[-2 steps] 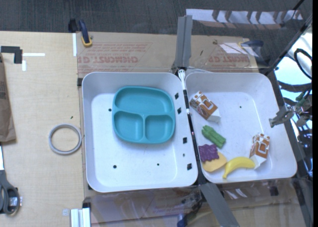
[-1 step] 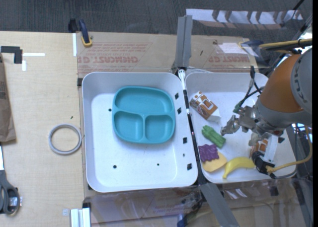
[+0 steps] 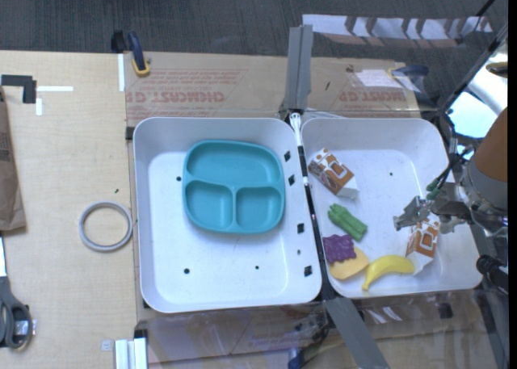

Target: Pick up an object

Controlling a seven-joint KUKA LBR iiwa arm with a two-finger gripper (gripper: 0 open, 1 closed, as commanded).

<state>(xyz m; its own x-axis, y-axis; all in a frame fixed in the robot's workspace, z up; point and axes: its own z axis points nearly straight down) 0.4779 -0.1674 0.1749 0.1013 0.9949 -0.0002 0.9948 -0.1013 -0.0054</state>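
Right bin (image 3: 380, 137), near its right wall | fingers (image 3: 420, 215) closed around small orange-white carton (image 3: 424, 242) | beside banana (image 3: 388, 268)

at twelve o'clock you can see red print on the cardboard sheet (image 3: 212, 85), upside down and mirrored; it cannot be read with certainty. the small cartons (image 3: 332, 172) carry orange marks, too small to read.

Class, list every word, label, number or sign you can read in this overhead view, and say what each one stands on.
Red print on the cardboard sheet behind the bins: appears upside down, too blurred to read reliably.
Orange-and-white carton in the right bin: markings too small to read.
Second orange-and-white carton by the gripper: markings too small to read.
No other text is readable.
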